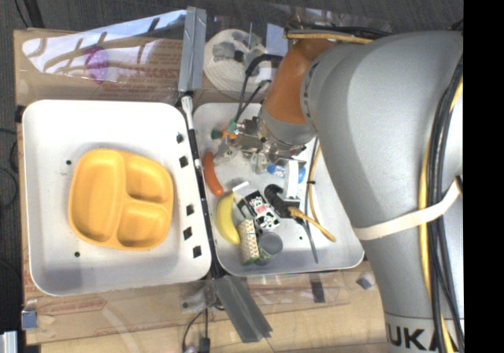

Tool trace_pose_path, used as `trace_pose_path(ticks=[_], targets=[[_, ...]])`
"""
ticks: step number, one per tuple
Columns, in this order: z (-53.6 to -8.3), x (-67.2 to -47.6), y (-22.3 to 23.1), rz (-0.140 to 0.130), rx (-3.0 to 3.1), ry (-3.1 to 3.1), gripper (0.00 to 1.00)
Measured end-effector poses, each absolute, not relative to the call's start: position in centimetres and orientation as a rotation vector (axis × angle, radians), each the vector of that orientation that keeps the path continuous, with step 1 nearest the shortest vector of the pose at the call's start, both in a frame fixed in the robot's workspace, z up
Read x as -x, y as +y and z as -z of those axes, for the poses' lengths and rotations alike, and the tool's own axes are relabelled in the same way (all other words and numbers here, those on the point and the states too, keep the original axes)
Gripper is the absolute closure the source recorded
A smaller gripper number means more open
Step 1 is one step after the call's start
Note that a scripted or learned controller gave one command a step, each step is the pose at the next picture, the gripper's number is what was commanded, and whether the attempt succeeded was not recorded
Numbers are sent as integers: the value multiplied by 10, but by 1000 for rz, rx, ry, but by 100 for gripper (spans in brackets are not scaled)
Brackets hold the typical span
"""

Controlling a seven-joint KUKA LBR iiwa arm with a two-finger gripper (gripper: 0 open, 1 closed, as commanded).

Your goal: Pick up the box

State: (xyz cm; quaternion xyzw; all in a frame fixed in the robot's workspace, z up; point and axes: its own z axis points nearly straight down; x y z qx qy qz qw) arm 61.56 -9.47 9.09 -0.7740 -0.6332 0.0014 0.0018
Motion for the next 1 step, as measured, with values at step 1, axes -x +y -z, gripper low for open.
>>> trace_pose_path(ticks=[1], targets=[[-91,-565,-97,-5,2302,-2132,0]])
